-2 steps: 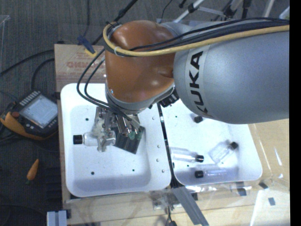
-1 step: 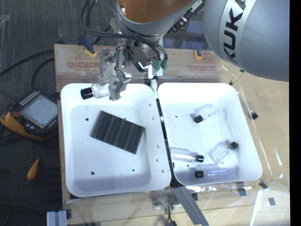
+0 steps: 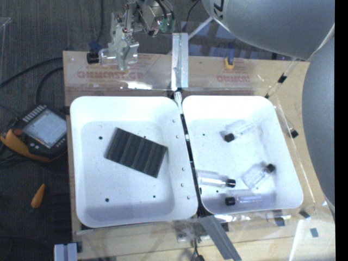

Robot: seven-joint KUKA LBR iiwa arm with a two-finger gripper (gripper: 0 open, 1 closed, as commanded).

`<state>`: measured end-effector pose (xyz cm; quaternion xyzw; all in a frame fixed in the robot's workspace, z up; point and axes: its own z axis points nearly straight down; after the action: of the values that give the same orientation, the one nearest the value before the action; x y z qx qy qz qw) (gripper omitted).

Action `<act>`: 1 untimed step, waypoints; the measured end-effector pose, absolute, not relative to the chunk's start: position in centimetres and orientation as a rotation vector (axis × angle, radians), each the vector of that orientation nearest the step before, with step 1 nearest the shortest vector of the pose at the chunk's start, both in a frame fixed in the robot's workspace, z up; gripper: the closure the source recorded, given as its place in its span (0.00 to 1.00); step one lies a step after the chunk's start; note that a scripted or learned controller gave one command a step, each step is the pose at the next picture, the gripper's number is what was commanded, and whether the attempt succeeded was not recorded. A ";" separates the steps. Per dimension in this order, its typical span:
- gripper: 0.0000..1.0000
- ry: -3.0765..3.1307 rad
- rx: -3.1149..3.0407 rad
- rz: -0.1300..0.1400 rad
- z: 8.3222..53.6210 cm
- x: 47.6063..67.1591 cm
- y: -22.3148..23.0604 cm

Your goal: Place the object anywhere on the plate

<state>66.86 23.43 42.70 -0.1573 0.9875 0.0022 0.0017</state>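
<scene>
the pincer (image 3: 124, 56) hangs above the bench beyond the left bin (image 3: 81, 145); its grip state is unclear.

Arm (image 3: 272, 15) cut off by top and right picture edges, its bulk hiding the bench's (image 3: 217, 72) far right corner; gripper (image 3: 124, 48) beyond the left bin's (image 3: 76, 145) far edge too small to judge; clear vials (image 3: 239, 129) in right bin (image 3: 283, 145) faint, outlines indistinct.
</scene>
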 end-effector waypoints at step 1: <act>1.00 3.134 0.205 0.003 41.8 66.9 23.4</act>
<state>66.86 23.35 41.78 0.0651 0.9979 0.0011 0.0005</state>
